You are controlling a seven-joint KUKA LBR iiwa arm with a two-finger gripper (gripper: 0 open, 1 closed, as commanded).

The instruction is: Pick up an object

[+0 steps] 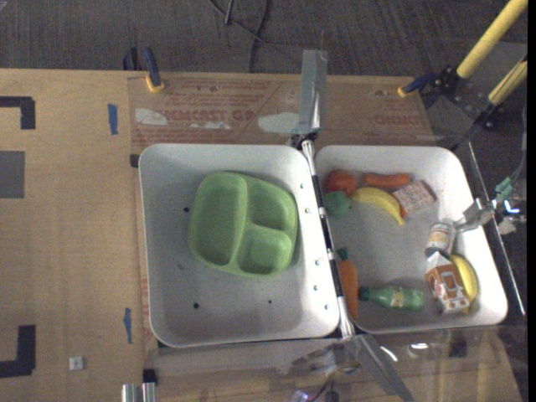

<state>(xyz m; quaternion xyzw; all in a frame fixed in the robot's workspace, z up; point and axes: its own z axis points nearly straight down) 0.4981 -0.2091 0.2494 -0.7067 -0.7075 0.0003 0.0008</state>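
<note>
Nearest in the right bin [469,182] lie a green bottle [395,297], an orange carrot [347,287], a small carton [445,288] and a yellow banana [466,276]. Farther back sit a second banana [381,203], a red tomato [341,182] and a pink box [414,198]. The left bin [163,224] holds a green divided plate [243,223]; whether the gripper is open or closed, I cannot tell.

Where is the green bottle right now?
The green bottle lies on its side near the front edge of the right bin, between the carrot and the small carton.
</note>
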